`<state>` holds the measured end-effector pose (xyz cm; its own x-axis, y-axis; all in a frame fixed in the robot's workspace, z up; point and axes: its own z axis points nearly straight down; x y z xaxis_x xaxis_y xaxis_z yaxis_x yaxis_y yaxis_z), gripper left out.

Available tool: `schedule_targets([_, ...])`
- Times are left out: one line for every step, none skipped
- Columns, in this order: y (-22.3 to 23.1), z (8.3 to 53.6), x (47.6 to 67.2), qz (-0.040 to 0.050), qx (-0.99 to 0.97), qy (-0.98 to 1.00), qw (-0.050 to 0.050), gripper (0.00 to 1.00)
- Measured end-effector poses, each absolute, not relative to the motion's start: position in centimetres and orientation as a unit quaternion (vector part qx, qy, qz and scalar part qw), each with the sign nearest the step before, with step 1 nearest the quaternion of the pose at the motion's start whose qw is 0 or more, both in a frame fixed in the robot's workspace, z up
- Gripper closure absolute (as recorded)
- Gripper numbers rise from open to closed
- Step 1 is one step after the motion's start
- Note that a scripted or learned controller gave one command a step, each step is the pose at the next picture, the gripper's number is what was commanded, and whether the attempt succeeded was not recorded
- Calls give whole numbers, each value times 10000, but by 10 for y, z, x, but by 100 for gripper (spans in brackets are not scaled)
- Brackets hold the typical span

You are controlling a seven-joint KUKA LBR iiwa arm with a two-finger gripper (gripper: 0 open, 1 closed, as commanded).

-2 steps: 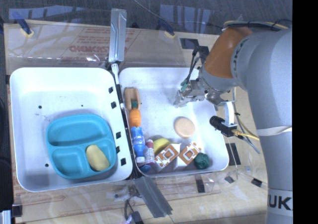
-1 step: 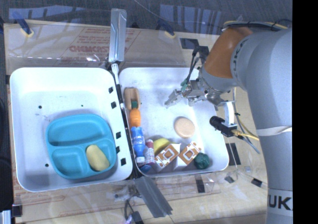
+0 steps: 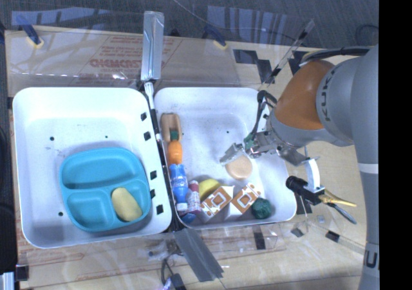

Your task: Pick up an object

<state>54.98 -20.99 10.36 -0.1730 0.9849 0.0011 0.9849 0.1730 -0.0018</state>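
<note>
Grey arm with its gripper low in the right white bin.
The gripper sits just above a pale peach round object, near it; whether the gripper is released or clenched, I cannot tell. Along the bin's near wall lie patterned boxes and a dark green lump. The left white bin holds a blue divided tray bearing a yellow oval object.
</note>
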Motion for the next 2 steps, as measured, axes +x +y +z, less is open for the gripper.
schedule_targets([-210, 92, 588, 3, -6660, -7459, 3, 0])
schedule_targets([-210, 92, 538, 6, -6558, -7550, 4, 0])
